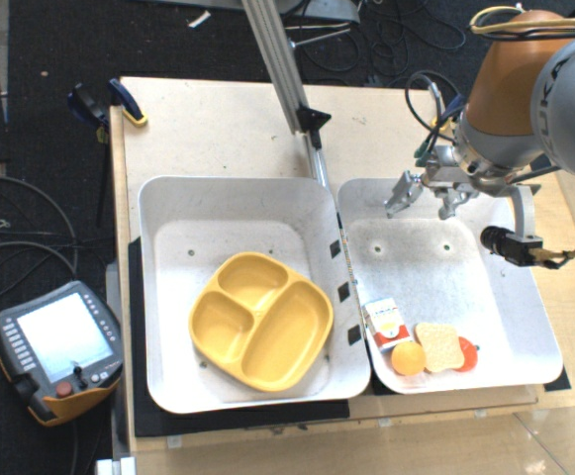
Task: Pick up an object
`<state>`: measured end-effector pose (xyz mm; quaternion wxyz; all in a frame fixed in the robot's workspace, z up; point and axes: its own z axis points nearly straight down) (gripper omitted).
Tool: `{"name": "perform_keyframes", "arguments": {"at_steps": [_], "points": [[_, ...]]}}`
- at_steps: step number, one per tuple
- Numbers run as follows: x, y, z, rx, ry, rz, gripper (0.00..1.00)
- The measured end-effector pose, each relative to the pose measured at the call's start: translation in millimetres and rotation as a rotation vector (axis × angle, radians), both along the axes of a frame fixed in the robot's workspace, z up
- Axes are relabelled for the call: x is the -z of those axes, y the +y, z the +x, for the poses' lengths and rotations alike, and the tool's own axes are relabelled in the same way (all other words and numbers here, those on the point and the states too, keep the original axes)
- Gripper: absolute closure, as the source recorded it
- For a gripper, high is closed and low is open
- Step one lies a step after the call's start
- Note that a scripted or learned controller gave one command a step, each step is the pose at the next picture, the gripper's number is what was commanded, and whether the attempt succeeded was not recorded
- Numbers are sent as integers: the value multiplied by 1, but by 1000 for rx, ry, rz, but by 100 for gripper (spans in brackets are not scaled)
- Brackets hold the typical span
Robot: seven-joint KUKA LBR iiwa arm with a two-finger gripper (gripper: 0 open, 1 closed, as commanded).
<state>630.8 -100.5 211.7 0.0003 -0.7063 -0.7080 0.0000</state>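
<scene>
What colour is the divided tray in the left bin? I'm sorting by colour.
Yellow all over; the divided tray shows clearly in the camera view.

Yellow 3-compartment plate (260, 320) flat in left bin; small food toys (421, 344) in right bin's near corner.

grey handheld control pendant with pale screen (57, 349): on dark floor, left of bench | blue-and-yellow clamp (119, 105): bench's far-left corner

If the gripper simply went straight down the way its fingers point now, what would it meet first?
Most likely the bare floor of the right bin. The gripper hangs open over its far end, well away from the small items at the near edge, though depth is hard to judge.
</scene>
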Motion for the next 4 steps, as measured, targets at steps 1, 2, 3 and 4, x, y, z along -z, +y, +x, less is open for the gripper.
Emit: {"name": "perform_keyframes", "arguments": {"at_steps": [1, 2, 3, 4], "points": [[0, 0, 0, 0, 0, 0, 0], [43, 0, 0, 2, 4, -1, 0], [103, 6, 5, -1, 5, 0, 0], [117, 6, 5, 1, 2, -1, 0]]}}
